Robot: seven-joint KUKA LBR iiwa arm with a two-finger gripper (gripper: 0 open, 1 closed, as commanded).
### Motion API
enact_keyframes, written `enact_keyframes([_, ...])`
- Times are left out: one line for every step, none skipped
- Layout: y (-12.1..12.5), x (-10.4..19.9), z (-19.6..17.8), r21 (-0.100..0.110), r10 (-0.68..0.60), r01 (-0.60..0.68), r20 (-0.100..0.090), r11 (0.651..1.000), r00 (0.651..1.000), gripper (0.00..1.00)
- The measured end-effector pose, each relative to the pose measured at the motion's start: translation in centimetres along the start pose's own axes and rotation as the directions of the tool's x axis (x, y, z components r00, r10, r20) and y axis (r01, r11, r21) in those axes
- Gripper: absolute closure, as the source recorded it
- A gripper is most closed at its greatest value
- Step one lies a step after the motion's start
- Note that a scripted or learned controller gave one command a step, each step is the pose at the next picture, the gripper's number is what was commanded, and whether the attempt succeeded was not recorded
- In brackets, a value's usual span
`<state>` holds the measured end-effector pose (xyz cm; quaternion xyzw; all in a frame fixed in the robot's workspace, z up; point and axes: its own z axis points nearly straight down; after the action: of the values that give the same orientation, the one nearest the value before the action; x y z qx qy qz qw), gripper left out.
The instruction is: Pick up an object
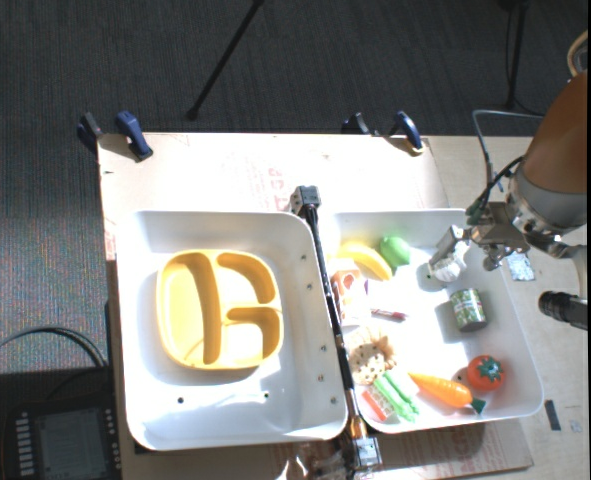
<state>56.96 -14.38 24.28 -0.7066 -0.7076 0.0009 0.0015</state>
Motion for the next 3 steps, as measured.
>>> enact_keyframes([5.8, 3.6, 7.3, 0.003, -0.002, 0.002, -0.001, 1.0, 1.0, 0.0])
enact_keyframes([7.3, -1.0, 15.9, 0.005, 0.001, -0.001, -0.001, 1.0, 1.0, 0.0])
enact_keyframes([3.2, 1.6, 15.8, 0.004, 0.002, -0.002, -0.002, 1.0, 1.0, 0.0])
